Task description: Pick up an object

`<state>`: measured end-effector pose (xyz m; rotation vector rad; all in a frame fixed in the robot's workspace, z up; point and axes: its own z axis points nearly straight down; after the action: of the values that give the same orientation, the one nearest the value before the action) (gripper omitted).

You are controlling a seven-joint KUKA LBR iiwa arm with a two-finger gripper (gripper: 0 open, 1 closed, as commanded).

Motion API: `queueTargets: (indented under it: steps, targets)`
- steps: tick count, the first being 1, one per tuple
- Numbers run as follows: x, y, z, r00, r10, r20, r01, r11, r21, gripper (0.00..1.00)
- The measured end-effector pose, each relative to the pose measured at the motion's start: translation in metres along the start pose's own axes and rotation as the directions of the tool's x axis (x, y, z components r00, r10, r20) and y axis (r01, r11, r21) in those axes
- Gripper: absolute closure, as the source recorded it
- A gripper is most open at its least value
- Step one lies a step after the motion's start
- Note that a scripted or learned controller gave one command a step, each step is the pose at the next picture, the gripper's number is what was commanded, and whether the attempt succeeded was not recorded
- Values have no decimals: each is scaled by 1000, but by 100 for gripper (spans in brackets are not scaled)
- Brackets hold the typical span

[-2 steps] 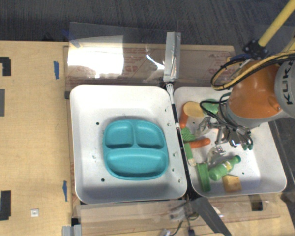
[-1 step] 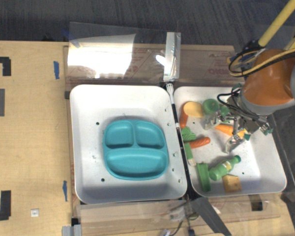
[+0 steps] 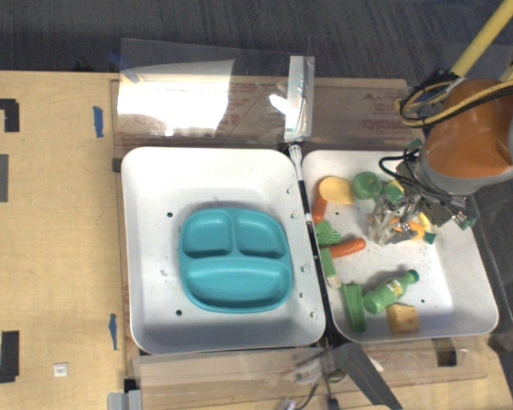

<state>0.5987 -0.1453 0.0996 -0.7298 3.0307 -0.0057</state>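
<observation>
The right bin point(image 3: 466, 301) holds several toy foods. My gripper point(image 3: 392, 227) hangs low in its upper middle, under the orange-banded wrist point(image 3: 470, 139). A small yellow piece point(image 3: 422, 223) lies right beside it, partly hidden by the gripper. A green round toy point(image 3: 367, 184) and a yellow-orange toy point(image 3: 335, 190) sit just to its upper left. An orange carrot point(image 3: 350, 247) with a green top lies to the lower left. A green bottle point(image 3: 390, 292), a green stick point(image 3: 354, 306) and a tan block point(image 3: 402, 317) lie near the front.
The left bin point(image 3: 145, 173) holds a teal divided plate point(image 3: 236, 258). A clear plastic sheet point(image 3: 205, 92) lies behind the bins. Yellow and black cables point(image 3: 432, 96) loop above the wrist. Bare white floor shows at the right bin's lower right.
</observation>
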Motion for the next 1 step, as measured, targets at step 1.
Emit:
queueTargets:
  steps: [1]
  targets:
    - [-64,58,-150,1000,-7,-9,7,1000,-5,100]
